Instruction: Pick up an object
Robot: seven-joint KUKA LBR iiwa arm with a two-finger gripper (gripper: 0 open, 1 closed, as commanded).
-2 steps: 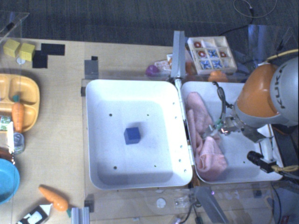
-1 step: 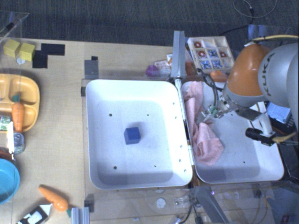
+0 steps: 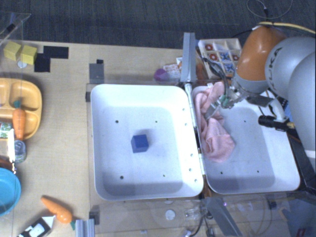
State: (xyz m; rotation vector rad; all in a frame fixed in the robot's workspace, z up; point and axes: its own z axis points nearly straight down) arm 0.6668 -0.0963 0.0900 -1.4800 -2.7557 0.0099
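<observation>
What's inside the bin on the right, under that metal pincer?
A crumpled pink cloth lies along the right bin's left side, with the pincer on its upper part. Whatever lies beneath the cloth is covered.

bright, even overhead light. both white bins (image 3: pixel 143 181) near blown out, faint bluish cast on their floors. soft short shadow under the blue cube (image 3: pixel 140 143), darker shade along the left bin's lower wall. mild glare on the orange band (image 3: pixel 254 53). whole frame slightly soft and low-res, arm (image 3: pixel 296 78) at right edge blurry.
</observation>
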